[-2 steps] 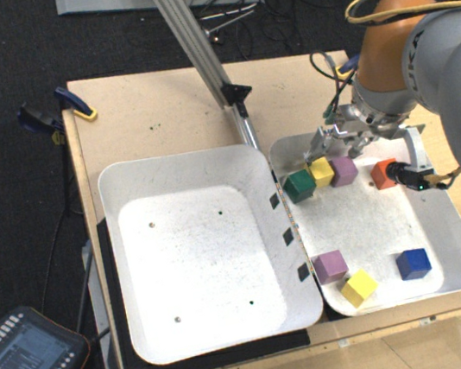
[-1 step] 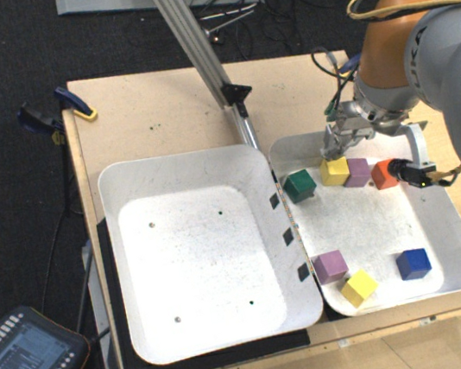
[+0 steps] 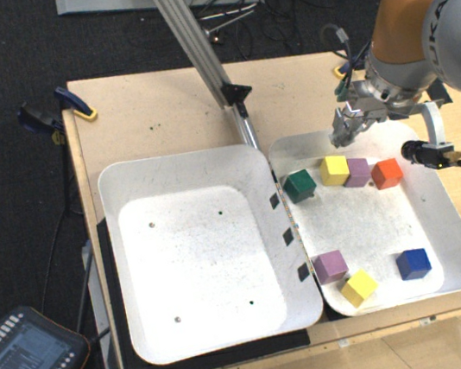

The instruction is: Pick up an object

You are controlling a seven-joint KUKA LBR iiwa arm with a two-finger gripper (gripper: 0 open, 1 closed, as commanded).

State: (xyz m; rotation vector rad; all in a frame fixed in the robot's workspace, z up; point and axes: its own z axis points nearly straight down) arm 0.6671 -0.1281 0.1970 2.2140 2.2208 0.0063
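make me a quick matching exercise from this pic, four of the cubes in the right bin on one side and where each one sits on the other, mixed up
Things:
1. green cube
2. orange cube
3. blue cube
4. lower yellow cube

Places:
A. near edge of the bin, just below a purple cube
B. far row, closest to the other bin
C. far row, right end, beside a purple cube
D. near right part of the bin, standing alone

Pairs: 1-B, 2-C, 3-D, 4-A

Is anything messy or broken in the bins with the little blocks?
Nothing looks broken or spilled. All seven small cubes lie in the right white bin, scattered at odd angles; a purple cube and a yellow cube sit close to its left rim. The gripper hangs above them.
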